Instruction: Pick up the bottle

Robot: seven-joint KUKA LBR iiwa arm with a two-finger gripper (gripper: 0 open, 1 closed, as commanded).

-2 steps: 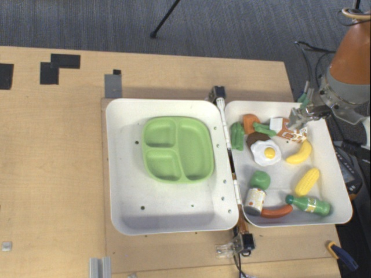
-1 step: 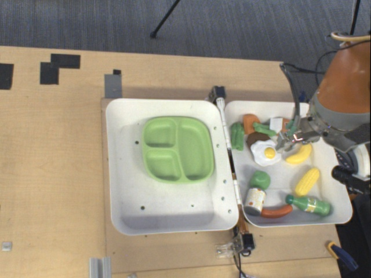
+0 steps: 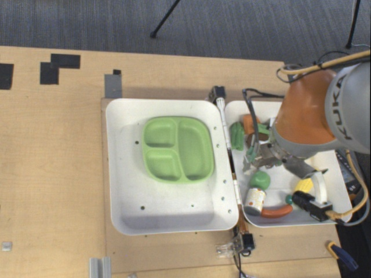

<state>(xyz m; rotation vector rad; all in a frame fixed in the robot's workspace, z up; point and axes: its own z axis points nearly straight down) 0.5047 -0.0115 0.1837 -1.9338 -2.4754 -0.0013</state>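
You get even, bright overhead light, no hard glare. The left bin [image 3: 124, 155] shows a soft shadow along its near inner wall. The arm [image 3: 324, 106] shades the right bin [image 3: 342, 198]. Detail is soft and low-res; small items there blur together.

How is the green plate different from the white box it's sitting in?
The green plate is bright green; the left bin is white. The plate is smaller and lies inside the bin, with white floor showing all around it. The plate is split into three compartments; the bin is one open space. Both are shallow with rounded corners.
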